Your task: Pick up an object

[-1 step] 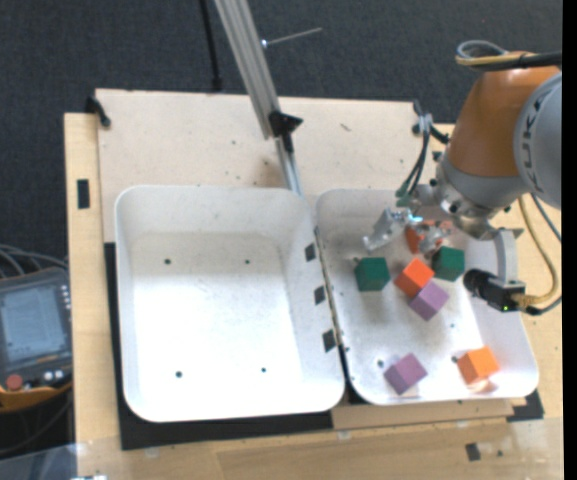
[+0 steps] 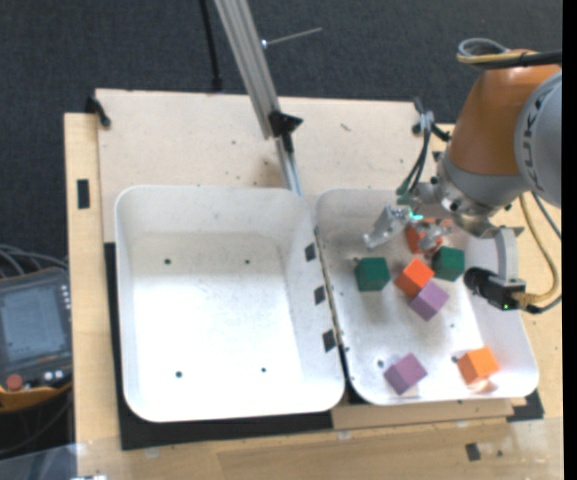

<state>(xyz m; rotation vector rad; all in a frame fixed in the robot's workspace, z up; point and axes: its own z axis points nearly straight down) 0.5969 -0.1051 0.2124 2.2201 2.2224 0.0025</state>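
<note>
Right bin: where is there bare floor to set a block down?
In the right bin, bare patches lie between the two purple blocks, and along the left wall below the green block. It is crowded at the top, where the end effector hangs over green, orange and purple blocks.

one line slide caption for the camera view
Gripper low over small coloured foam cubes in the right white plastic bin.

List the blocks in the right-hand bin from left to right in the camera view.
Green block → purple block near the bin's front edge → orange block → purple block beside it → second green block → orange block at the front right.
</note>
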